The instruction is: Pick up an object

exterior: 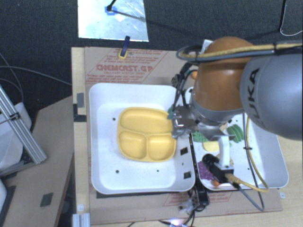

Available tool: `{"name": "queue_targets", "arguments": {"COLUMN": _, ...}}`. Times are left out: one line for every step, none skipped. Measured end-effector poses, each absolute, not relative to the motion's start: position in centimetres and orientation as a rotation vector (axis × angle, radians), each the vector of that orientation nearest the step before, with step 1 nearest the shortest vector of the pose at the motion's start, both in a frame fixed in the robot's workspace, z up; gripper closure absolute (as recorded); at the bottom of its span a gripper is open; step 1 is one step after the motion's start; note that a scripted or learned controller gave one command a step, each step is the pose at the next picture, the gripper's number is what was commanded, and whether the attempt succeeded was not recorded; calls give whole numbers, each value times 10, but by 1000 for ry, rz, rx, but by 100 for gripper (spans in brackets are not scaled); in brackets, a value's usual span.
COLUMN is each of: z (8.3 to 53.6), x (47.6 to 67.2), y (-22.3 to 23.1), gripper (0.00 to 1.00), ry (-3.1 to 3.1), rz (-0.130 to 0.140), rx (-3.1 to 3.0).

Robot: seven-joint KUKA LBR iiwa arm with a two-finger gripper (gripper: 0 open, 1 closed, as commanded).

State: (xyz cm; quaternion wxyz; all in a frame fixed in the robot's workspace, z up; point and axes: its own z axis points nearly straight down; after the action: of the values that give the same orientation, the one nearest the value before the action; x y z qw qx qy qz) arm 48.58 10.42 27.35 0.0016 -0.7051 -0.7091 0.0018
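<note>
Nearest the camera, a purple object (206, 171) lies in the front corner of the right bin (274, 169), just ahead of the jaws and low against the wall, so it looks awkward to reach. A green object (235, 132) and a pale yellow piece (211, 146) lie close beside the jaws, partly covered by the arm (222, 79), whose wrist hangs over the wall where the two bins meet. The wrist hides the jaws, so whether they are spread or pressed together cannot be told, and nothing shows between them. Just to their other side, a yellow divided tray (144, 134) rests flat in the left bin (102, 141), probably too broad to grasp easily. Beyond both bins the bench carries printed cardboard (128, 67) as a base.
</note>
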Motion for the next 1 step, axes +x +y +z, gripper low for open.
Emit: {"name": "queue_targets", "arguments": {"z": 472, "x": 488, "y": 117, "gripper": 100, "ry": -2236, "rz": -31, "rx": -2221}}
